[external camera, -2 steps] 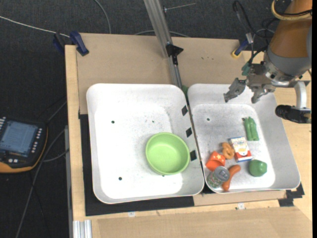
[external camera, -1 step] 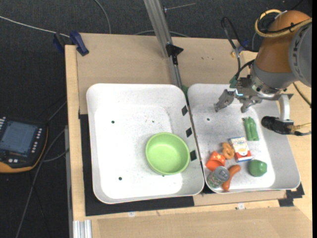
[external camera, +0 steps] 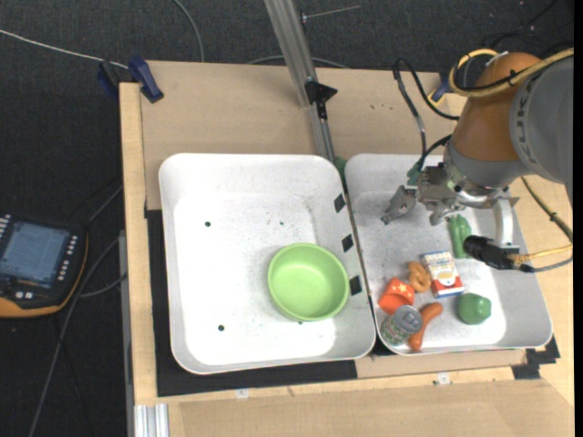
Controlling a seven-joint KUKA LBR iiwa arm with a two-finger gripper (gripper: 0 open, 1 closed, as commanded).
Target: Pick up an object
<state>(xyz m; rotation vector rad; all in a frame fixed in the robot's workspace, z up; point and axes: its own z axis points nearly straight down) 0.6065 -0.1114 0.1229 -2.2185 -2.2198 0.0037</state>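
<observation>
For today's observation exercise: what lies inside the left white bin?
A green bowl sits inside the left bin, near its right wall. Whatever lies beneath the bowl is covered.

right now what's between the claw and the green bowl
In the camera view, bare white floor of the right bin, then the two bins' adjoining rims, lie between the claw and the green bowl.

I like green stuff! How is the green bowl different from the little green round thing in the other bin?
The green bowl is much bigger than the little green round thing. The bowl is pale lime green; the round thing is darker green. The bowl is hollow and open on top; the round thing looks solid. The bowl sits alone in the left bin; the round thing lies among other small items in the right bin. Both are green and round.
</observation>
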